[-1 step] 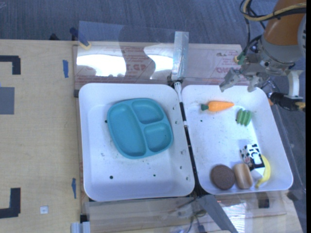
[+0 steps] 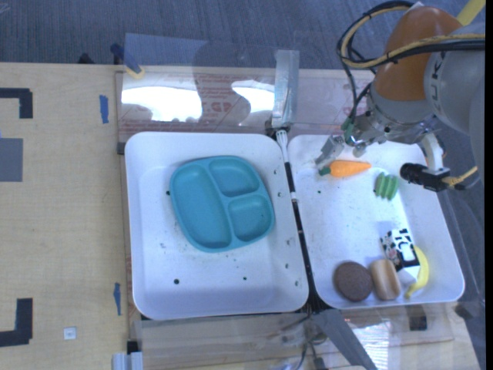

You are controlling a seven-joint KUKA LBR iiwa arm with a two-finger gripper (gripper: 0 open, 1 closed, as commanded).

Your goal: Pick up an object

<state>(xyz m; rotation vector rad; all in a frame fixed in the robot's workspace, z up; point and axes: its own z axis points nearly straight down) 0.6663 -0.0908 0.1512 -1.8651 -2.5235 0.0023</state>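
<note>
The tool (image 2: 333, 154) is hovering at the right bin's (image 2: 451, 230) far left corner, just beside the carrot (image 2: 350, 169); I cannot tell its state. A tray (image 2: 222, 202) is lying in the left bin (image 2: 146, 230).

Blue-grey carpet floor (image 2: 192, 10) up top. Light wood bench (image 2: 58, 206) with black corner marks (image 2: 19, 102) and blue tape bits (image 2: 103, 108). Clear panel (image 2: 196, 99) behind bins, glare on it.
</note>
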